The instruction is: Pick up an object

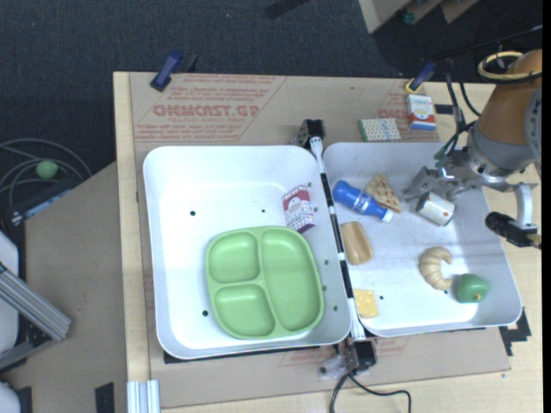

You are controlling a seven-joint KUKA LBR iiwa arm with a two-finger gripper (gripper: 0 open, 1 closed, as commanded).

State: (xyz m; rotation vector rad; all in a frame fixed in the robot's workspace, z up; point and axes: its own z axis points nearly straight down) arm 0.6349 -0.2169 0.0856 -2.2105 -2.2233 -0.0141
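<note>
Camera view: gripper (pixel 433 198) low over small white can (pixel 436 209), finger state unclear; center on it before closing.

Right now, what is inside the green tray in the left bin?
All three compartments of the green tray look bare; the left bin's floor under the tray is covered.

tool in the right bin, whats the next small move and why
Probably a short drop straight down. The tool hangs at the small white cylinder near the right bin's far side, with the blue bottle and cracker apart to its left.
</note>
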